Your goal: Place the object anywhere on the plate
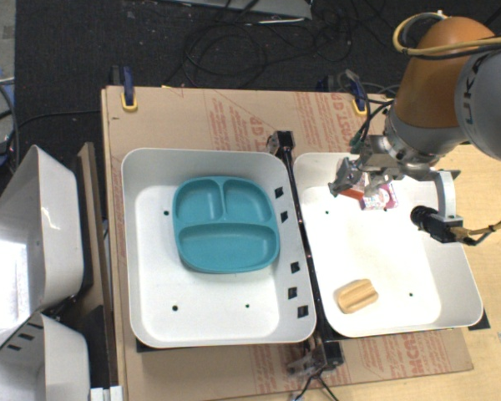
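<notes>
Over right bin's far end, gripper hangs; finger state cannot be told. Pink-white packet lies just beside it. Tan bread roll sits well nearer camera. Teal plate far left, in left bin.

Plate: teal, plain. Bins: white. Bread-like object: tan. Packet at right bin's far edge: pink-red and white. Bench: brown, red lettering.

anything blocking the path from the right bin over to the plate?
Nothing visible on the plate itself. Between the tan object in the right bin and the plate stand only the two bins' adjoining rims, with black clips along them.
</notes>
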Action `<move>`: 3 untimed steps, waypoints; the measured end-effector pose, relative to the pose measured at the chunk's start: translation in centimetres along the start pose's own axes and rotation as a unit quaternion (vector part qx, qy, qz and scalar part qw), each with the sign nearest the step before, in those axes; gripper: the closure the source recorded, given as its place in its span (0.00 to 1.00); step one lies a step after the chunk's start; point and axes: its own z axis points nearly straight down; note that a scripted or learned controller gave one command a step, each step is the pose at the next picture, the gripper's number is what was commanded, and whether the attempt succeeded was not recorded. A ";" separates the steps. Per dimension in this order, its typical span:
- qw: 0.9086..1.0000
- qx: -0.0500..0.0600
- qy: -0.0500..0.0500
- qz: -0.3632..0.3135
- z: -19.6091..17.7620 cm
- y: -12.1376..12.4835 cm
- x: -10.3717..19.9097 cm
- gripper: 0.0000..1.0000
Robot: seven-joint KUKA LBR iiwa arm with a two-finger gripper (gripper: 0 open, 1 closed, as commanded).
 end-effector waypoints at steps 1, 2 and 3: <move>1.000 0.000 0.000 0.000 0.9 -2.0 4.3 1.00; 1.000 0.000 0.000 0.000 -0.2 -4.5 8.9 1.00; 1.000 0.001 0.000 -0.001 0.5 -6.1 14.6 1.00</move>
